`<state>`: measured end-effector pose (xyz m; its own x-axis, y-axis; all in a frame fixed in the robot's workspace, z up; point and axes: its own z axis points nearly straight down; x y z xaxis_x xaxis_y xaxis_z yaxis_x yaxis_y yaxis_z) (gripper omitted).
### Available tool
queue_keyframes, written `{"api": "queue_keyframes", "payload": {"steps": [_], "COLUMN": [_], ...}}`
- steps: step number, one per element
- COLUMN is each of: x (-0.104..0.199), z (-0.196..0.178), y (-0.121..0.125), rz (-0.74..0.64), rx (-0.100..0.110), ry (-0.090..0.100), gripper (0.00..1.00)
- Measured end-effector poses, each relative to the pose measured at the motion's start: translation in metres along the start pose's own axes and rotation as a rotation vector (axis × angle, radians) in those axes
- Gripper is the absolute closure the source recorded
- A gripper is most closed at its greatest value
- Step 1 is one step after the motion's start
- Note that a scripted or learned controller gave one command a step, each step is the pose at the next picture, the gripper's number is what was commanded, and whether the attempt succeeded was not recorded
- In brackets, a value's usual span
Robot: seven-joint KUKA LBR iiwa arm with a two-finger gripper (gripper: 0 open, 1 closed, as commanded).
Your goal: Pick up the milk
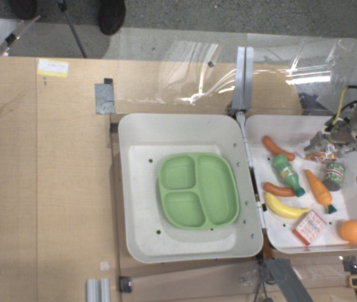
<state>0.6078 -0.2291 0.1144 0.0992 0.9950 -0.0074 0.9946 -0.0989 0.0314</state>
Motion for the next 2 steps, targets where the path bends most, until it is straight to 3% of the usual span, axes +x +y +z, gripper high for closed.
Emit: {"api": "queue_keyframes", "payload": {"steps": [1,2], "x": [-0.0032,-0.0032], "z": [-0.0142,-0.0140], "y": [0.0024,0.0023], "rz": [0.000,0.000], "rx": [-0.009,-0.009], "ry": [-0.006,-0.006], "gripper": [1.00,0.00]}}
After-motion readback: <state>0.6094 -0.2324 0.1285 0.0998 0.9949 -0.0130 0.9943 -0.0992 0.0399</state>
